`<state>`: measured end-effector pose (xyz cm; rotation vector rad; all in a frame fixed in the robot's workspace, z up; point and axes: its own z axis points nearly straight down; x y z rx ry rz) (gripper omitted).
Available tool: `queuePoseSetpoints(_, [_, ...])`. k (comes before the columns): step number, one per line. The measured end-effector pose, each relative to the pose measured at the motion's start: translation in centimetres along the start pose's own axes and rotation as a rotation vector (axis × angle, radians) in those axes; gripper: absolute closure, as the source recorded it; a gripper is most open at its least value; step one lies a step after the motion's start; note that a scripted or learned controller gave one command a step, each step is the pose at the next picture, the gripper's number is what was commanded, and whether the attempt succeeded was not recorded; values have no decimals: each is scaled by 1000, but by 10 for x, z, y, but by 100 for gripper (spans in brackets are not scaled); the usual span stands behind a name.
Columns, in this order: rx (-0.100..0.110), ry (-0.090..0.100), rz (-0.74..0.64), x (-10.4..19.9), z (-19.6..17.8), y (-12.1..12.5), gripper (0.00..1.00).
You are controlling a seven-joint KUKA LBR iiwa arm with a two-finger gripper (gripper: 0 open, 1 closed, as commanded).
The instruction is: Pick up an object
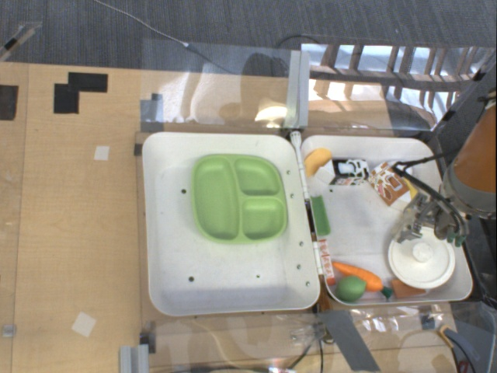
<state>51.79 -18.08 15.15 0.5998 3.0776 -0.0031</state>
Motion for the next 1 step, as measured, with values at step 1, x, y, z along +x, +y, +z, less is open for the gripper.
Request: queuePoseSetpoints(1, [-3, -4, -294, -66, -8, 2, 100])
